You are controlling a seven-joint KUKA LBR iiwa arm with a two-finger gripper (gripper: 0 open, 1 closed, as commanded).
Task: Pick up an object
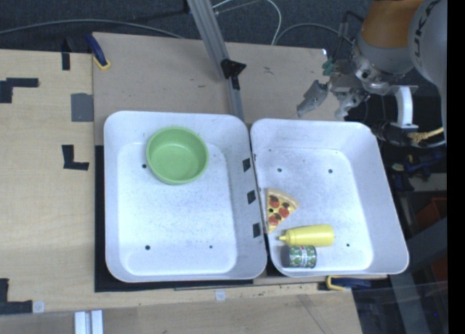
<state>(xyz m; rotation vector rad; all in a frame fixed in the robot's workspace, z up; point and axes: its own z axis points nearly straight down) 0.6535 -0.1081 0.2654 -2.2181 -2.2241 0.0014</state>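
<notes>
Claw point(328, 102) hung open and empty beyond the right bin's point(378, 180) far rim; mustard bottle point(308, 235) lay well nearer the camera, unreached.

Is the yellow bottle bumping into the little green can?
Touching. In the camera view the yellow bottle lies right against the top of the green can, with no white bin floor showing between them.

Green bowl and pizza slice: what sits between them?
In the camera view, between the green bowl and pizza slice lie bare white bin floor and the two bins' adjoining rims.
</notes>
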